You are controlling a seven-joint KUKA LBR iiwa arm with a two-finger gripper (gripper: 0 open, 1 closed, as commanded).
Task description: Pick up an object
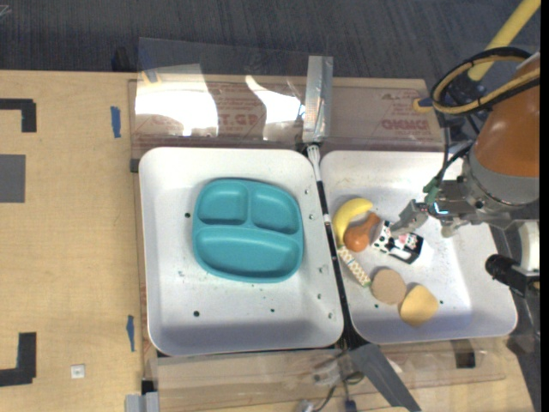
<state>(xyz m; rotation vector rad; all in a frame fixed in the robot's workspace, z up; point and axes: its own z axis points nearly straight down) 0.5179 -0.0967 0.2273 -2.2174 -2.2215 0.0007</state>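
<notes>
Two shallow white bins sit side by side on the worktop [60, 230]. Nearest the camera in the right bin [480, 312], at about five o'clock from its centre, lies a yellow-tan rounded piece [419, 305], touching a flat tan disc [389, 286] just to its nine o'clock side. A pale speckled stick [353, 266] lies beside the disc, along the bin's left wall. Farther back, an orange-brown lump [361, 233] rests against a yellow banana-like shape [350, 213], and a small black-and-white item [403, 245] lies at their three o'clock. The gripper [410, 217] hangs just above that item, slanting in from the arm [506, 157] at three o'clock; whether it is spread or closed cannot be told from this angle, and nothing is seen between its tips. The left bin [167, 307] holds a teal divided plate [249, 230] near its centre. At twelve o'clock, behind both bins, stands a clear panel [223, 101] with a grey taped post [317, 97].
</notes>
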